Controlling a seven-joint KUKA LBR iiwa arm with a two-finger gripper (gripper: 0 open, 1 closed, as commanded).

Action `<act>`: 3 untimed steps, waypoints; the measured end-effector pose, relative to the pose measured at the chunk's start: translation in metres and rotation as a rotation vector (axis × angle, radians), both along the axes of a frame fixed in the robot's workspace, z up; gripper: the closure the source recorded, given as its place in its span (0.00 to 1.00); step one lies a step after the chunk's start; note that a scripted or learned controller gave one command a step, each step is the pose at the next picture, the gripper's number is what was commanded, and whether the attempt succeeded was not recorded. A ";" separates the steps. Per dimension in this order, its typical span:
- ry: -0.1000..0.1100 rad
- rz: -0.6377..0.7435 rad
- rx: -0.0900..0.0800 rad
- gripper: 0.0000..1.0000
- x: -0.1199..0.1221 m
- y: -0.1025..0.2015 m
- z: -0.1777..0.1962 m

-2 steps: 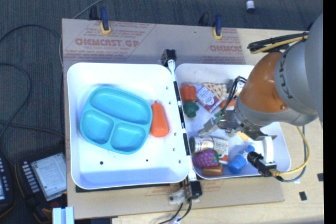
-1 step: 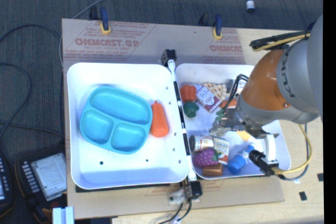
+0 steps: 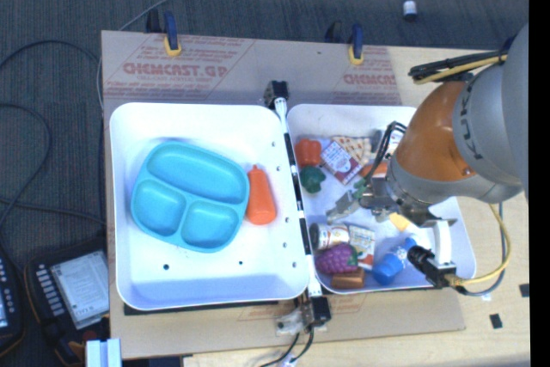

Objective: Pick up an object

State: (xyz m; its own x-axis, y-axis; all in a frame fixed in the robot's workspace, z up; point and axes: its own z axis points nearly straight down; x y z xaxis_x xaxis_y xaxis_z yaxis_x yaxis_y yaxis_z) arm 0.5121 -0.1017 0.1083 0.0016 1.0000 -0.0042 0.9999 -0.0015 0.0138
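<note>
Worktop (image 3: 172,69) of brown board, carrying two shallow white bins side by side, their inner rims touching along a middle seam. Left bin (image 3: 146,279): blue divided tray (image 3: 189,195) lying toward the left and centre, orange carrot-like piece (image 3: 259,195) just beside the tray's right edge and near the seam; broad bare white floor along the front and far rims, good open room there. Right bin (image 3: 464,253): crowded, with little bare floor between pieces. Orange-red toy (image 3: 308,152) and dark green piece (image 3: 311,179) against the seam-side wall; red-and-white packet (image 3: 337,157) near the far rim; purple grape cluster (image 3: 339,256) on a brown block (image 3: 345,278) at the front rim; blue piece (image 3: 388,266) just beside them; small jar-like item (image 3: 337,235) between grapes and green piece. Grey arm (image 3: 481,129) with orange band reaching in from the right, covering the right bin's far right part. Gripper (image 3: 357,202) low over the middle of the right bin, above the clutter; cannot tell how wide it stands or whether anything sits within it. Two clamps on the board's far edge, blue (image 3: 171,32) and yellow (image 3: 356,43).
</note>
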 end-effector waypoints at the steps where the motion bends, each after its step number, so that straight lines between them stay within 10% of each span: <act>1: 0.000 0.000 -0.001 1.00 0.001 0.000 0.010; 2: 0.000 0.000 -0.001 0.00 0.001 0.000 0.010; 3: -0.001 0.000 -0.001 1.00 0.001 -0.001 0.019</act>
